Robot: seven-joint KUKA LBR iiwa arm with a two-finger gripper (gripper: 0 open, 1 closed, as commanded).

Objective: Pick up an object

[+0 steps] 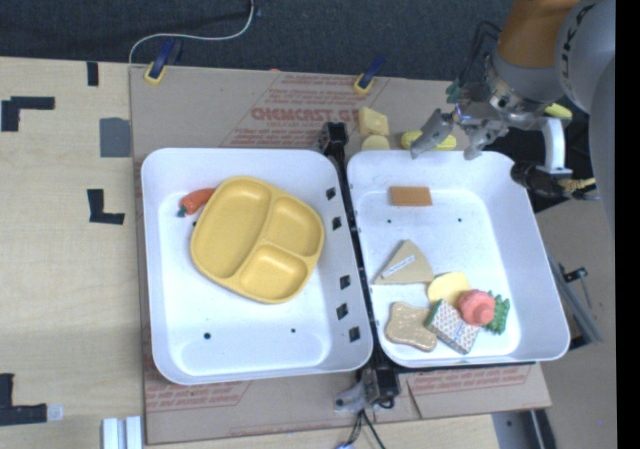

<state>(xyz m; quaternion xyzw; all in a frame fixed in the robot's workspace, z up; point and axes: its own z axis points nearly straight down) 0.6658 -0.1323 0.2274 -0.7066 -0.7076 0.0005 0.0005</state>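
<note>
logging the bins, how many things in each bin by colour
Left bin:
yellow divided plate: 1
orange carrot: 1
Right bin:
brown block: 1
tan wedge: 1
yellow piece: 1
tan toast: 1
red-and-green piece: 1
sandwich piece: 1
Total: 8

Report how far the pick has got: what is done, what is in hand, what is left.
Done: nothing looks picked yet. The tool sits at the far rim of the right bin, fingers apart with nothing between them. In hand: only the approach. Left: the whole grasp and lift. The brown block, tan wedge and strawberry lie in the right bin; the yellow tray lies in the left.
</note>
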